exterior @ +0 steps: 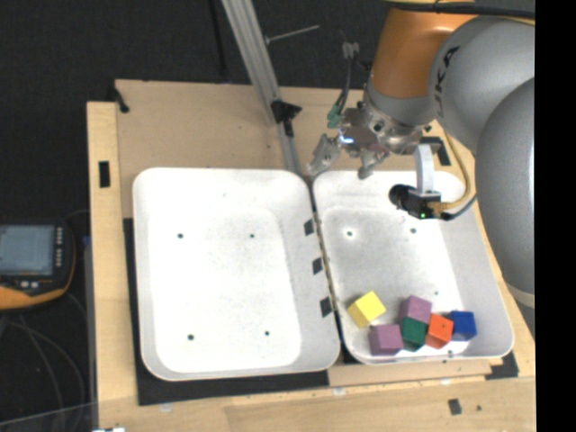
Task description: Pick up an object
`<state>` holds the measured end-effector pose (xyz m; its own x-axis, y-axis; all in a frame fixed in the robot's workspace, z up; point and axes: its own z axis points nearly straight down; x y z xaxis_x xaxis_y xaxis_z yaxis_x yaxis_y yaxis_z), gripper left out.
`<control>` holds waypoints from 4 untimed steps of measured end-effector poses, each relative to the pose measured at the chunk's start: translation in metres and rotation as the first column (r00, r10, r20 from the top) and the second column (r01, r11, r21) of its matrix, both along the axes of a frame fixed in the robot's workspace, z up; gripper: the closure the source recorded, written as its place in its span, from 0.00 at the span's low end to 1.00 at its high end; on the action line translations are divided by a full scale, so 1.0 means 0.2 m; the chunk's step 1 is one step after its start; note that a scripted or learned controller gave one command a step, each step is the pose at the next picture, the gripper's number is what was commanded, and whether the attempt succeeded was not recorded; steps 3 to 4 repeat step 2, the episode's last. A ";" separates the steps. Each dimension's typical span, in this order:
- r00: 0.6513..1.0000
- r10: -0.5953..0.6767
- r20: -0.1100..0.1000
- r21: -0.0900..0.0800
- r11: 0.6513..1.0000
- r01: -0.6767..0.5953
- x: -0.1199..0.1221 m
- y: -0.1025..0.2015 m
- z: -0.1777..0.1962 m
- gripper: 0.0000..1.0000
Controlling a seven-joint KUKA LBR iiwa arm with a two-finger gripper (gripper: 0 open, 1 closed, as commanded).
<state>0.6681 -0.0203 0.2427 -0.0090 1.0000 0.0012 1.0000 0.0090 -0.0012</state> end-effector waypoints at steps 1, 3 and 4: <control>1.000 -0.006 0.003 -0.001 1.000 0.006 0.00 -0.02 0.02 0.00; 1.000 0.000 -0.003 0.000 1.000 0.000 0.06 0.44 -0.24 0.00; 1.000 0.000 -0.003 0.000 1.000 0.000 0.06 0.44 -0.24 0.00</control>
